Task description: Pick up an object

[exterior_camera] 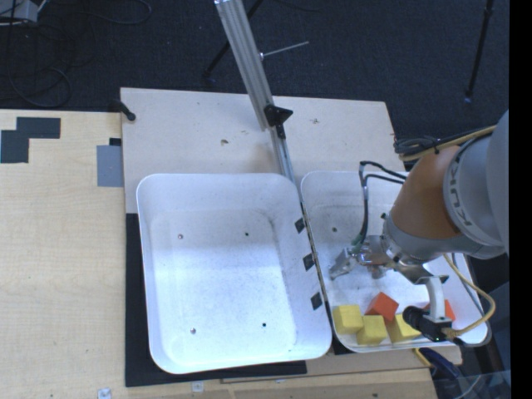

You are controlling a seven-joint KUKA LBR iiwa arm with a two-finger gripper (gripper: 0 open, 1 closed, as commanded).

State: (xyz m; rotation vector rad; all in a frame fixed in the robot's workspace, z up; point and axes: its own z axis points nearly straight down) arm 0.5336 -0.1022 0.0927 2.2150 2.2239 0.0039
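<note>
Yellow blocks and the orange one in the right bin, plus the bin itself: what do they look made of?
Yellow blocks: probably foam or painted wood; matte, uniform colour, no glare, soft-looking edges.
Orange block: same matte look, likely the same material; hard to tell further.
Right bin: seems thin moulded plastic; smooth white wall, rounded rim, faint sheen.

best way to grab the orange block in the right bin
Grip the orange block across its two free upper faces, coming straight down. It sits tilted, a corner up, with yellow blocks crowding its lower side, so sideways approaches look blocked.
</note>
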